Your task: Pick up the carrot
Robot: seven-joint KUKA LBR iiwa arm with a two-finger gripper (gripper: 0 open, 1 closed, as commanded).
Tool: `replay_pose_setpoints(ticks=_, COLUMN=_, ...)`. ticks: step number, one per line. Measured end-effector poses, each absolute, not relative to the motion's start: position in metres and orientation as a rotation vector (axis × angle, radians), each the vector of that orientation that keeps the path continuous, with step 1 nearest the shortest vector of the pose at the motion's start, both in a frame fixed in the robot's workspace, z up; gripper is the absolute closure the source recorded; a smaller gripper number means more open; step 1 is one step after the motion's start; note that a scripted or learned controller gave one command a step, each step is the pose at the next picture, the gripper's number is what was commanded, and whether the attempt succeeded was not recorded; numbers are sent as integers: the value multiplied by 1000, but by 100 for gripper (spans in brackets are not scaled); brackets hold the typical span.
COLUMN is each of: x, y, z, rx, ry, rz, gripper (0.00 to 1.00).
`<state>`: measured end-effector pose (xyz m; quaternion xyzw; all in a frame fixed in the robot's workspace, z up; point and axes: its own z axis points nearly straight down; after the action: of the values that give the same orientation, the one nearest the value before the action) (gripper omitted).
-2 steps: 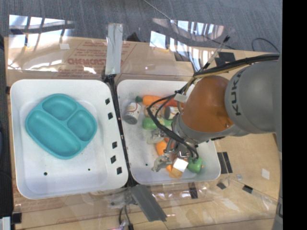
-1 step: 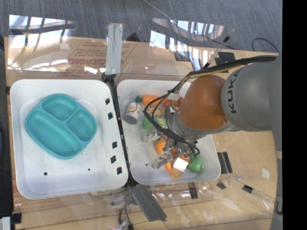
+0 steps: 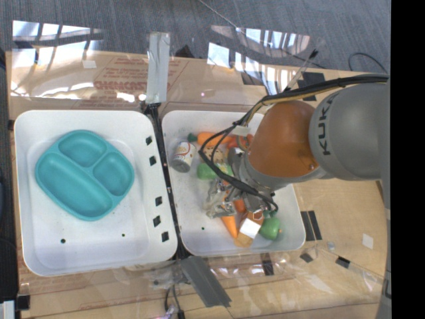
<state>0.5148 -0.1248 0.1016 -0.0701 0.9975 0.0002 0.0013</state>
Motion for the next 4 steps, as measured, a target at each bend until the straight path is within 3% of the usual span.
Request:
replay_pose_setpoints(ticks=1, x=505, y=-92, z=104, rx=-287, ry=3131, rz=4, gripper=100)
replay_pose_setpoints(ticks=2, x=528, y=-94, z=254, rx=-359, ry=3109, rz=-6, gripper=100)
replay_pose_setpoints(ticks=3, x=502, y=-95, z=135, rx=-615, ry=3088, rz=6, gripper=100)
replay_pose_setpoints(ticks=4, x=551, y=-77, z=285, rx=-722, ry=3046, rz=-8, gripper=100)
